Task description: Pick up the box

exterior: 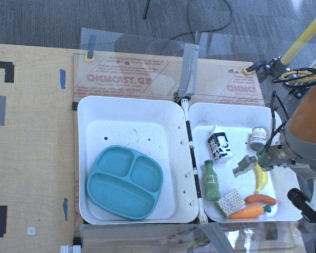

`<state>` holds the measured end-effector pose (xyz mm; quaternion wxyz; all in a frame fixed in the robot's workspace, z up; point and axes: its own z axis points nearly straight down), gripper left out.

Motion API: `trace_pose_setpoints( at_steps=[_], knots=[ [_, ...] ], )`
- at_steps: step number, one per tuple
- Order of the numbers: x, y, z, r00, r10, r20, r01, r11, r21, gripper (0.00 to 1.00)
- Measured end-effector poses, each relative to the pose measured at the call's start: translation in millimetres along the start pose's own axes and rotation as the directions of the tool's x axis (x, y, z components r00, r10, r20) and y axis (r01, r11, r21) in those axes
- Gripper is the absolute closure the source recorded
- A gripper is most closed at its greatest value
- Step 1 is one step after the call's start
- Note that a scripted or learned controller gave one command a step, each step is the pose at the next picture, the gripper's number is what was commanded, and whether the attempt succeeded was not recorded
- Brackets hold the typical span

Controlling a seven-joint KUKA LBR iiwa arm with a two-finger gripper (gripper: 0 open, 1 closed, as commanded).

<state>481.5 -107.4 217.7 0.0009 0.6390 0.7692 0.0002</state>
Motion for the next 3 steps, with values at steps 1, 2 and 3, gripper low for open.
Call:
trace_pose_setpoints(
  at_steps=[1, 2, 3],
  knots=[
    [14, 0, 90, 0.989, 0.146, -0.001, -0.146, 0.989, 0.003, 0.0],
    [-25, -4, 129, 1.0, 0.001, -0.004, -0.001, 1.0, -0.005, 0.0],
    [-29, -4, 118, 1.0, 0.008, 0.002, -0.008, 1.0, -0.013, 1.0]
  ],
)
